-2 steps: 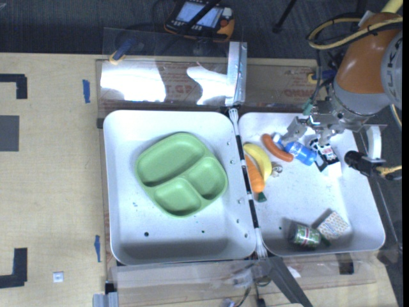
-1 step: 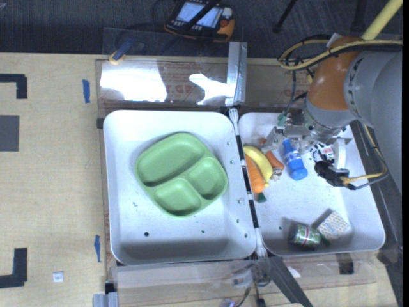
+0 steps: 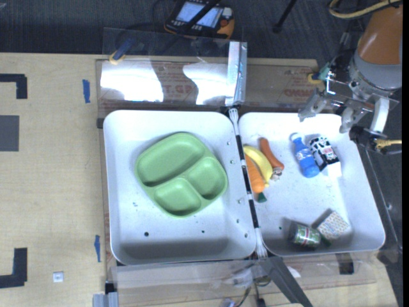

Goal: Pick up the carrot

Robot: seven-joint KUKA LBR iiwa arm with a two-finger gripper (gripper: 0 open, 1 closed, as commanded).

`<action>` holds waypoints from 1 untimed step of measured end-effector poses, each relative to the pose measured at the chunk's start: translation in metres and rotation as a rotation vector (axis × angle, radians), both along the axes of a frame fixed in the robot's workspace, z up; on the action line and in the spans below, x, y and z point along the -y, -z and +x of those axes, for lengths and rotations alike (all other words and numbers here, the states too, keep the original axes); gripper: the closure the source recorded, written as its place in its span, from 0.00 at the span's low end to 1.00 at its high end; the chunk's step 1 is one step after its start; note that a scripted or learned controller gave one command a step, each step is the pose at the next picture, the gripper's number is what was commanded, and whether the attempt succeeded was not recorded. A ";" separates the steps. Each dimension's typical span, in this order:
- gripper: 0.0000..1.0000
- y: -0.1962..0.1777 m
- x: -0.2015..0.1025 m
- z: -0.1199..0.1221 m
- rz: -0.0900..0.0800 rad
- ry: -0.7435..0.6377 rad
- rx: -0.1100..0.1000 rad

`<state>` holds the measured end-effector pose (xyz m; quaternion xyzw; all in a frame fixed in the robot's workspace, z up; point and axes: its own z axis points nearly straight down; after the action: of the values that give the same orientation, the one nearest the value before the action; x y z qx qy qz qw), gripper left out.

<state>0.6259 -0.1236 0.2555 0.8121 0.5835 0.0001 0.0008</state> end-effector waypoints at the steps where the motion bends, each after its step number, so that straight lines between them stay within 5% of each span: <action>1: 0.00 0.071 -0.045 0.023 0.002 0.053 -0.003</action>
<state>0.6493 -0.0789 0.1846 0.8272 0.5619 -0.0008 -0.0009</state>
